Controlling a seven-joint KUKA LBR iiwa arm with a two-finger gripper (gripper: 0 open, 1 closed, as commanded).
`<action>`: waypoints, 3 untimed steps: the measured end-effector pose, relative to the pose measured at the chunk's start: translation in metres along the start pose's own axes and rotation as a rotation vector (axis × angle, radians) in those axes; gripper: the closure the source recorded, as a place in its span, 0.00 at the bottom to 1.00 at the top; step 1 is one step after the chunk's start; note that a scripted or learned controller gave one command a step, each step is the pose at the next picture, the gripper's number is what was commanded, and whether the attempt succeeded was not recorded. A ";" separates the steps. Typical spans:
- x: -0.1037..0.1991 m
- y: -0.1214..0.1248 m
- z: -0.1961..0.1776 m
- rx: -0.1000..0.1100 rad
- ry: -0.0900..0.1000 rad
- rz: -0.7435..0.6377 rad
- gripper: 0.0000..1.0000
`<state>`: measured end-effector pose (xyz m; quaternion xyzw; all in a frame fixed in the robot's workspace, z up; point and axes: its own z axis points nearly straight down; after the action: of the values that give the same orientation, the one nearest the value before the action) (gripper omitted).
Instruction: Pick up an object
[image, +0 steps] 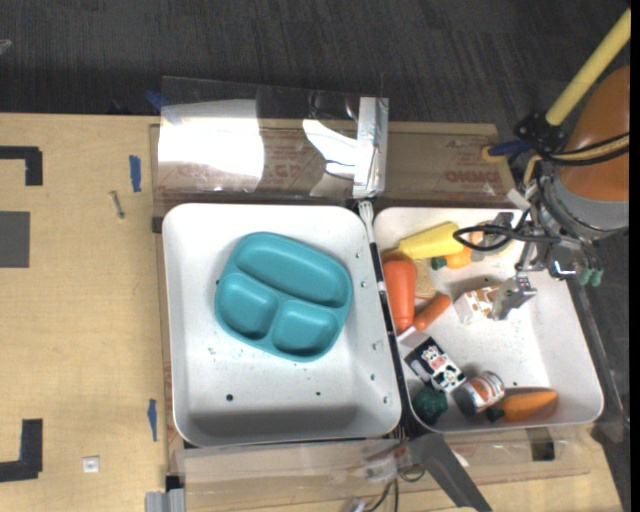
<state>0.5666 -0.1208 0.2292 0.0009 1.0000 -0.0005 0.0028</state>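
My gripper (518, 291) hangs low over the right bin (560, 345), reaching in from the upper right. Just to its left, close against it, lies a small white and orange object (476, 303); I cannot make out whether the two touch. Further left are an upright orange carrot (400, 288), a short orange piece (432, 312) and a yellow banana-shaped toy (430, 241). Along the bin's front lie a black and white item (432, 362), a dark green lump (430, 403), a small round can (480, 392) and another orange carrot (530, 403).
The left bin (200, 380) holds a teal divided plate (284, 294). A ridge where the bin walls meet (378, 300) runs between the two bins. Cables and the arm's grey body (585, 190) crowd the right bin's upper right corner. Bare white floor lies right of the gripper.
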 end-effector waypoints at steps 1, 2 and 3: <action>-0.023 -0.029 0.104 -0.003 0.009 0.092 0.00; -0.011 -0.014 0.141 0.000 -0.005 0.141 0.00; 0.008 -0.006 0.140 0.000 -0.005 0.209 0.00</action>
<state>0.5594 -0.1269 0.0890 0.1054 0.9944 -0.0001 0.0053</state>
